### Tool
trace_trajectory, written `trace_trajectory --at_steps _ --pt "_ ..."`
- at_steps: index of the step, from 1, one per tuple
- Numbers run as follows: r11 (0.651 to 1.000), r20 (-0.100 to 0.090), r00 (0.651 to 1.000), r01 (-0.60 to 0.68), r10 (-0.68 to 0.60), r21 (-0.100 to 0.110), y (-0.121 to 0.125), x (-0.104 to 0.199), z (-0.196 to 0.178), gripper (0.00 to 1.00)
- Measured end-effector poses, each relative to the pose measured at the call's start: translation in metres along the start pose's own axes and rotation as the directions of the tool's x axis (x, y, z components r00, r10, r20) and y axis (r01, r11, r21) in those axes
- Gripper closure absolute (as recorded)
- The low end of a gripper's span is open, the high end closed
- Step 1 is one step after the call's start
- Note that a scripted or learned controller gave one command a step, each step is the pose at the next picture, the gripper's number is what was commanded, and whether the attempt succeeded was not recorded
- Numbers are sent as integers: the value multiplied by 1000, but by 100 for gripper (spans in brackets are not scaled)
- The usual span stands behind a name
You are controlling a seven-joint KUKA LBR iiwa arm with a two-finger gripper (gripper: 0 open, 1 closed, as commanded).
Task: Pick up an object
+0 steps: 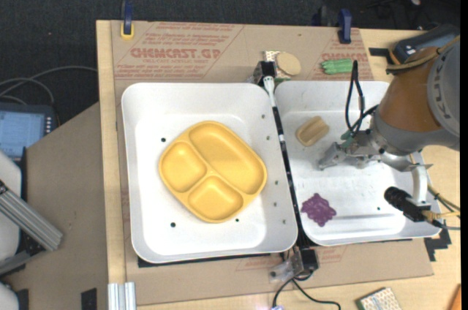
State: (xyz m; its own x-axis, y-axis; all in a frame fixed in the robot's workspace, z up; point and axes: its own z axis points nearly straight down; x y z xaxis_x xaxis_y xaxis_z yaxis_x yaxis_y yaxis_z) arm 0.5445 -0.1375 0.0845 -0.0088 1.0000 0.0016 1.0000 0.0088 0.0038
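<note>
I've got the gripper [330, 157] low in the right bin [365, 228], fingers spread with nothing between them. The tan block [312, 131] sits just beside it, the purple toy [318, 208] nearer me. I reckon closing here catches bare floor or nudges the block away.

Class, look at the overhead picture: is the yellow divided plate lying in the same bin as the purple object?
No. The yellow divided plate lies in the left bin, while the purple object lies in the right bin.

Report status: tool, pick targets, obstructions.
Tool low in right bin, holding nothing visible. Tan block and purple piece loose nearby. Yellow tray in left bin.
</note>
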Motion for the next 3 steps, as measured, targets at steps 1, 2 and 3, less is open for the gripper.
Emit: trace_trajectory --at_steps 1,2,3 --pt "1000 0 1000 -14 14 9 -69 -58 0 0" --pt "1000 3 1000 0 0 -3 24 25 0 0" --pt "1000 3 1000 -3 3 -5 102 43 0 0"
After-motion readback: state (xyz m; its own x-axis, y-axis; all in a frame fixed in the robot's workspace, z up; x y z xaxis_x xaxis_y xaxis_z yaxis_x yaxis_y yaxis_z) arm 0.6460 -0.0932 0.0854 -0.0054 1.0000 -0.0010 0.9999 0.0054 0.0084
